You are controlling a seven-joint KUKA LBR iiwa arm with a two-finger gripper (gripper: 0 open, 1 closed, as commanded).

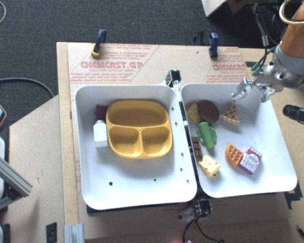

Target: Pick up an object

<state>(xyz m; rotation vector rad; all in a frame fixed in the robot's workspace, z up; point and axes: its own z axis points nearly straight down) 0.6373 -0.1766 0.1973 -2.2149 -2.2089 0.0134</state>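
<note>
My gripper [252,91] hangs over the far right corner of the right bin [273,178], fingers spread apart and nothing between them. Just below and left of it lies a pizza slice [231,115]. Further left sit a brown round cookie [208,111] and a yellowish piece [193,113]. A green toy [207,134] lies mid-bin, a chocolate bar [196,148] beside it. A cheese wedge [209,165], an orange waffle [233,155] and a pink-white packet [250,161] sit toward the near side.
The left bin [91,186] holds a yellow divided tray [139,128], a small white bottle [100,133] and a purple item [101,110]. Clamps [98,43] stand at the board's far edge. A ridge divides the two bins [185,135].
</note>
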